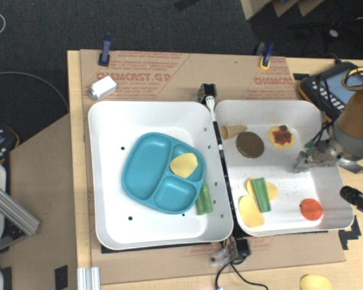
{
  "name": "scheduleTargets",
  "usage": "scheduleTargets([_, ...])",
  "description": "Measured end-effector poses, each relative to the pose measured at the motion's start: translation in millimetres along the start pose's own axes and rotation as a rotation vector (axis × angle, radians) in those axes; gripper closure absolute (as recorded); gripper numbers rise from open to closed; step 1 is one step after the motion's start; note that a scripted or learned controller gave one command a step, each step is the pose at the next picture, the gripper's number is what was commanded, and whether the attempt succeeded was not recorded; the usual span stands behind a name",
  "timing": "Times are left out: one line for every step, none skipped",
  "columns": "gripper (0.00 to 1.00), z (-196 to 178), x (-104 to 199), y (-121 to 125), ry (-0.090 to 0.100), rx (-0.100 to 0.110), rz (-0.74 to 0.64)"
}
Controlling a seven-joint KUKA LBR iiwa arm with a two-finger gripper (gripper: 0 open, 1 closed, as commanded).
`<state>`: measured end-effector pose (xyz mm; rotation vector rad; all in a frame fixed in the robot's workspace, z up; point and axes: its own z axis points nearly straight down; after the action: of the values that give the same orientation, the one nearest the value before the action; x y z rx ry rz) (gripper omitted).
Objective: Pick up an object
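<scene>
Left bin (109,162): it holds a blue divided plate (148,174), tilted so that its long axis goes from upper left to lower right; a yellow chip-shaped piece (184,165) lies in the plate's upper right compartment.
Green stick (203,199): it lies just beside the plate's lower right rim, almost upright in the view, long axis from top to bottom with a small lean to the right at the top.
Right bin (302,109): near its top edge lies a tan cone (233,130), long axis left to right, the narrow end to the left; beside it a brown round disc (250,144); then a small yellow piece with red on top (281,136).
Lower part of right bin: two yellow pieces (250,211) and a second green stick (261,194) across them, long axis from upper left to lower right; an orange-red ball (311,209) well apart to the right.
Gripper (307,160): low over the right side of the right bin, touching none of the objects; whether its fingers are apart or together, I cannot tell.
</scene>
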<state>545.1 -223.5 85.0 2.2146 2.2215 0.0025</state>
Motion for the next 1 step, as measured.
scheduleTargets([1.00,0.3,-0.2,-2.0,0.001,0.003,0.002])
